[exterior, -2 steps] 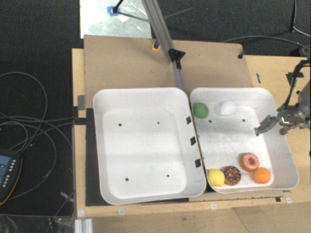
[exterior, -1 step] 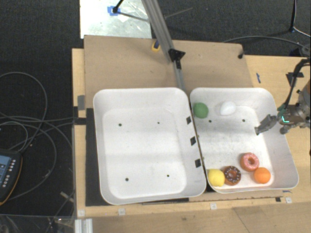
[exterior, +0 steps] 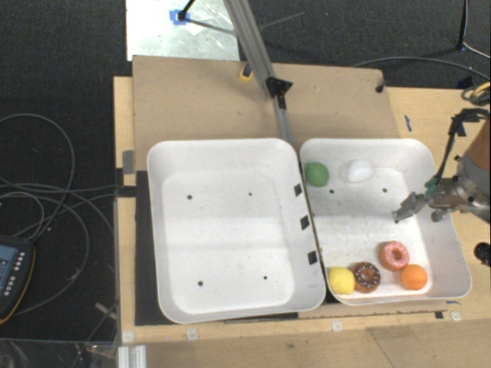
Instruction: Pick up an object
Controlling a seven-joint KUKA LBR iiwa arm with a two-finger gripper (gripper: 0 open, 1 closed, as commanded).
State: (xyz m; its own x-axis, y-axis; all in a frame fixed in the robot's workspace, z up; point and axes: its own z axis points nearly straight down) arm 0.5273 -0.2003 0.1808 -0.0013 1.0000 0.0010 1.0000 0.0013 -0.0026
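Item 1: claw [exterior: 405, 210]. Enters from the right, hanging over the right-hand side of the right bin [exterior: 430, 159]. Nothing is seen between its tips. Whether it is released or clenched cannot be told at this size.

Item 2: right bin contents, 6 pieces.
- green ball [exterior: 317, 174], far left corner, close to the dividing wall.
- white object [exterior: 359, 171], just beside the green ball, pale against the white floor.
- pink doughnut [exterior: 393, 255], near side, nearest piece to the claw.
- chocolate doughnut [exterior: 367, 277], touching or almost touching the yellow piece.
- yellow lemon-like fruit [exterior: 341, 280], near left corner.
- orange fruit [exterior: 414, 277], near right corner, close to the wall.

Item 3: left bin [exterior: 222, 156], on the same tabletop [exterior: 192, 98].

Risks, as judged:
- The 4 near-side pieces sit close together; a descent on 1 could nudge a neighbour or catch 2 at once.
- Round fruit and the ball may roll or squirt out from a closing pinch.
- The orange fruit and the lemon lie near walls; a tip could strike the rim.
- The white object offers little contrast, so aim on it may be poor.
- A straight descent from the present spot would likely meet bare floor.
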